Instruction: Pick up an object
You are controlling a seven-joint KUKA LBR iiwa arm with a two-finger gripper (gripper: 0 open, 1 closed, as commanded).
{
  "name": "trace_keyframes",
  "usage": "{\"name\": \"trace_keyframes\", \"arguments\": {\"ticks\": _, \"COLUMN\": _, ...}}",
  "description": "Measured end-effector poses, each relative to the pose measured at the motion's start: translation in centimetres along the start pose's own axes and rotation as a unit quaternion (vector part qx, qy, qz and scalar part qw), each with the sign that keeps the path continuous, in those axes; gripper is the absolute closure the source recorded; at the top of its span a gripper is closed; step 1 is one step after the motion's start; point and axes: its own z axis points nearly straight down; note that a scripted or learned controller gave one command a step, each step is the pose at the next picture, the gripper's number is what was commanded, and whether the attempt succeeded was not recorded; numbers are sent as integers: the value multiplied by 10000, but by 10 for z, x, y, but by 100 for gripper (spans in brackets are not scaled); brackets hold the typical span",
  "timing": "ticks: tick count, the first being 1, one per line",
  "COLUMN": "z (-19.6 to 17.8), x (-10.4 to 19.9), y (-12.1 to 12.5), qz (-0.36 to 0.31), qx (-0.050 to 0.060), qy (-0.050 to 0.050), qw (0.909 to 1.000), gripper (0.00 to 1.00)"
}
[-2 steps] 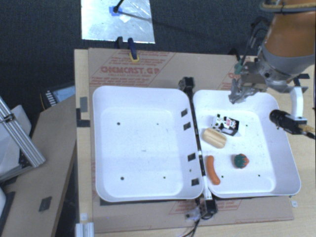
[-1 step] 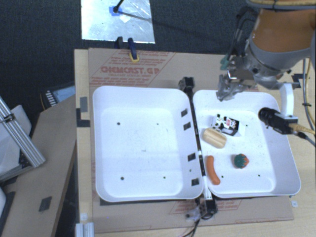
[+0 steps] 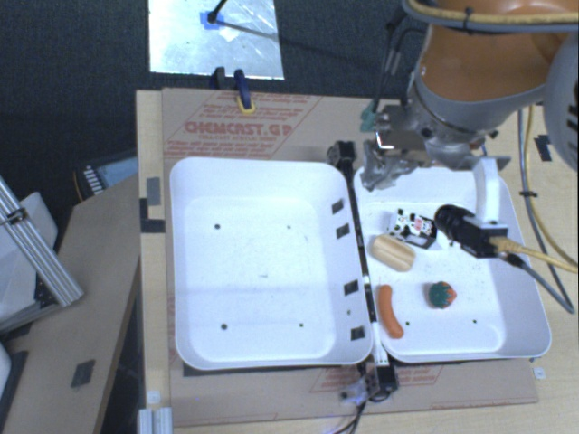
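Observation:
The right bin (image 3: 516, 333) holds several small things. A tan roll (image 3: 393, 252) lies near its left wall, with an orange carrot-shaped piece (image 3: 390, 311) in front of it. A green and red lump (image 3: 441, 294) sits mid-bin, and a small black-and-white item (image 3: 414, 227) lies just behind the roll. My gripper (image 3: 382, 172) hangs over the far left corner of this bin, behind the black-and-white item and apart from all the objects. Nothing shows between its fingers.
The left bin (image 3: 194, 242) stands beside the right one, with black clips (image 3: 348, 233) along their shared wall. Both rest on a cardboard sheet (image 3: 244, 125). A shiny metal plate (image 3: 213, 25) lies at the back. An aluminium rail (image 3: 32, 242) leans at the far left.

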Motion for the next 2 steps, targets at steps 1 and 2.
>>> {"name": "trace_keyframes", "arguments": {"ticks": 1, "z": -4, "x": 33, "y": -47, "qz": 13, "qx": 17, "qy": -6, "qw": 10000, "gripper": 100}}
{"name": "trace_keyframes", "arguments": {"ticks": 2, "z": -85, "x": 48, "y": -44, "qz": 26, "qx": -31, "qy": 4, "qw": 10000, "gripper": 100}}
